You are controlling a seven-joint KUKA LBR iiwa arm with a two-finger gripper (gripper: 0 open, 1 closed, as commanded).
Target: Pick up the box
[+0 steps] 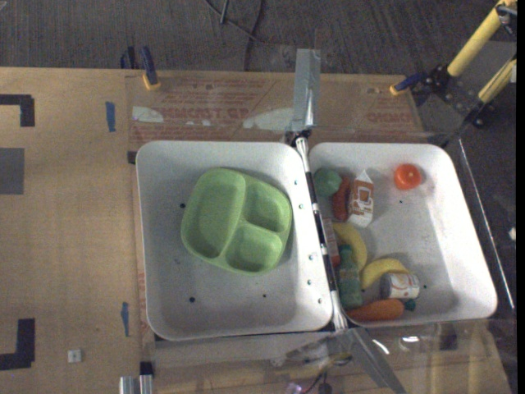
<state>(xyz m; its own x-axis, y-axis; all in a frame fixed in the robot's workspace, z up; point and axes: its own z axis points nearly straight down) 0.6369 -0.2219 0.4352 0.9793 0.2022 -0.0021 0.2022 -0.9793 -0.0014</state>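
Hand first: we cannot tell whether it is released or clenched, so we judge the pick as not yet begun. It would enter from the right and work in the right bin (472,245). The box (361,198), a small white carton with red-orange print, lies there in the upper left part, close to the divider between the bins. Touching its left side is a red piece (340,207), with a green piece (326,180) just above that. An orange ball (407,176) sits apart to its right, and a banana (353,240) lies just below it. We see the crowding as the main risk: fingers closing on the left side could land on the red piece, or catch both. The box also appears to lie tilted rather than flat, so a straight descent may push it aside or let it slip out. The nearby bin wall leaves little room on that side. Farther down lie a second banana (382,269), a can (400,286) and a carrot (376,309), well clear of the pick. A green plate (238,220) sits in the left bin (148,245) on the counter (66,220).
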